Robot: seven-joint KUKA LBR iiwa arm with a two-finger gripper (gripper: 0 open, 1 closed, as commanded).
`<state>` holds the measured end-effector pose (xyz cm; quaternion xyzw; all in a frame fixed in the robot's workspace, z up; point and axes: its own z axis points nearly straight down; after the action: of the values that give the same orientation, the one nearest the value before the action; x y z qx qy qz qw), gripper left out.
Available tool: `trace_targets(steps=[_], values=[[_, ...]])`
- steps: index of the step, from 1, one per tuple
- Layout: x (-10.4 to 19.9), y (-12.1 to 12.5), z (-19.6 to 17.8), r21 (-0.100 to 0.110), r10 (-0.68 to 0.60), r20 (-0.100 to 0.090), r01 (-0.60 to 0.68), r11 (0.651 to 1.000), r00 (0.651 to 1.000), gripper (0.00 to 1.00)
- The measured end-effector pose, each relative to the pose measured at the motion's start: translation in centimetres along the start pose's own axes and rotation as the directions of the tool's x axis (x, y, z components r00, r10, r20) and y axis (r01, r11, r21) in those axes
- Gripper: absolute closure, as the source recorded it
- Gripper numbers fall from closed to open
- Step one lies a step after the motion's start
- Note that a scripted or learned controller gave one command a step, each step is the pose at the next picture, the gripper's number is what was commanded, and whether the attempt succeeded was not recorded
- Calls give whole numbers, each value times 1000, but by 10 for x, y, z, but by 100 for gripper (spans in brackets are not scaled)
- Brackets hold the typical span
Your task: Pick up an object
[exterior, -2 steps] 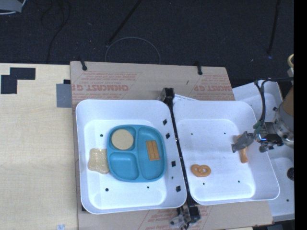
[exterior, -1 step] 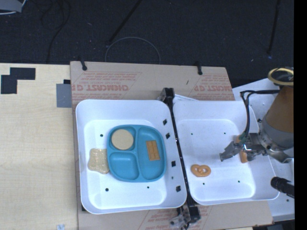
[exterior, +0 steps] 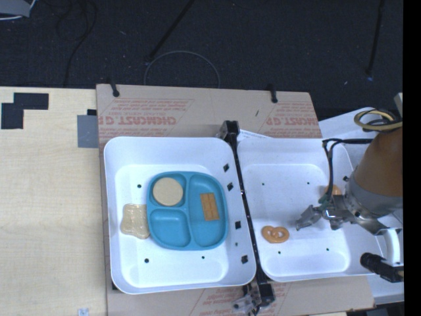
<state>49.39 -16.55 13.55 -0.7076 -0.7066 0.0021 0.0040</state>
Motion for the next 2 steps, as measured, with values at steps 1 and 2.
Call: trace_targets(steps=[1,2], values=[[1,0,50,-6,0,2,0,1000,1000,0],[-1,1,37,-8,5,1,-5,1000,1000,100]])
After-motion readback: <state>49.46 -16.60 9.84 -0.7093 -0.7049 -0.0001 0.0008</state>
